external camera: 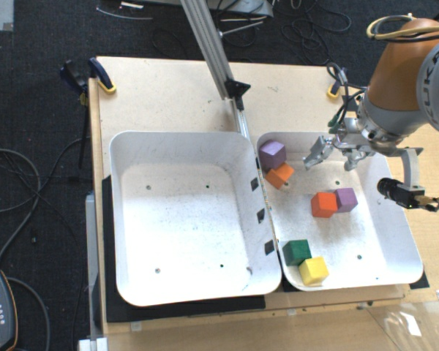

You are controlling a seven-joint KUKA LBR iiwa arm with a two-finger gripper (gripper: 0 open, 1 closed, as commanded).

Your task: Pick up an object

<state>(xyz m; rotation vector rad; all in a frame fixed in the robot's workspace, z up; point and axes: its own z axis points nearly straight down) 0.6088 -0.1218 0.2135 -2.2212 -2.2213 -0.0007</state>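
Seemingly nothing is picked yet: the gripper hovers with fingers apart, holding nothing, above the right bin at its twelve o'clock edge. The red cube and purple cube lie touching, toward six o'clock of it.

We see two purple cubes, a small orange block, a red-orange cube, a green cube and a yellow one, all in the white right bin.
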